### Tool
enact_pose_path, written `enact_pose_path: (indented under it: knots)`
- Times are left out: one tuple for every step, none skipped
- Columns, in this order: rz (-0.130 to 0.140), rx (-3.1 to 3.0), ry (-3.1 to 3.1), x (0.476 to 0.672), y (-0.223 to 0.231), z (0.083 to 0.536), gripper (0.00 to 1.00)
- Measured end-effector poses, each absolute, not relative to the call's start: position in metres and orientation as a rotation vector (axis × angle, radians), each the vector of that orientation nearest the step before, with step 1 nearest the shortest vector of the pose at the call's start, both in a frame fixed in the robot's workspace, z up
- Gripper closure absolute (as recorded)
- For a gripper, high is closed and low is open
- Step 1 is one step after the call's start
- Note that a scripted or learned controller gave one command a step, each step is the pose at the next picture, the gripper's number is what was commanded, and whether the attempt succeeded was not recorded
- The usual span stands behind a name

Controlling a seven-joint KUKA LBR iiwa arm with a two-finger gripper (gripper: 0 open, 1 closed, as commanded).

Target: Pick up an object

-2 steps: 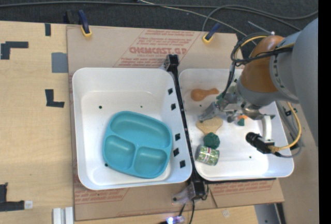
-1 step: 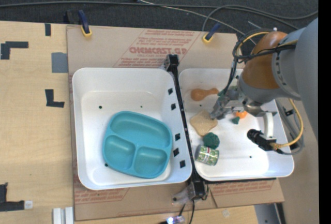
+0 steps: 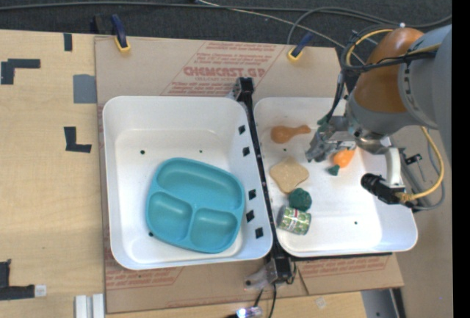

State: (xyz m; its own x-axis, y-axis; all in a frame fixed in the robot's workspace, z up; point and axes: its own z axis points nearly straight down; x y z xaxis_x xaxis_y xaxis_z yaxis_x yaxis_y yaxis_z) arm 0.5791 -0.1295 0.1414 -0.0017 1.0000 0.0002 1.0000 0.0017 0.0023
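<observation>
- Two shallow white bins side by side on a cardboard sheet: left bin (image 3: pixel 117 125), right bin (image 3: pixel 382 236), with a black divider strip (image 3: pixel 253 155) between them.
- Left bin holds one item — a teal plastic tray with three compartments (image 3: pixel 194 204), lying flat, towards the near side.
- Grey arm with orange band (image 3: pixel 385 85) comes in from the right and hangs over the far-right part of the right bin.
- Gripper (image 3: pixel 323 147) sits low over the right bin floor, near the middle of its far half. Can't tell whether it's open or closed; nothing visibly held.
- Small orange carrot-shaped toy with a green tip (image 3: pixel 341 159) lies just beside the gripper, on its right — contact unclear.
- Tan spoon-like piece (image 3: pixel 288 133) lies left of the gripper, apart from it.
- Beige slice-of-bread-shaped piece (image 3: pixel 288 175) sits flat near the divider.
- Dark green lumpy toy (image 3: pixel 299 198) lies just in front of the bread piece.
- Small green-labelled can (image 3: pixel 295 221) lies on its side at the near-left corner, touching or almost touching the green toy.
- Black cables (image 3: pixel 220 6) run across the dark floor behind the bench.
</observation>
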Motion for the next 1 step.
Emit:
enact_pose_path:
  knots:
    - [0.005,2.216,2.221,0.5821,-0.1245,0.2040,1.00]
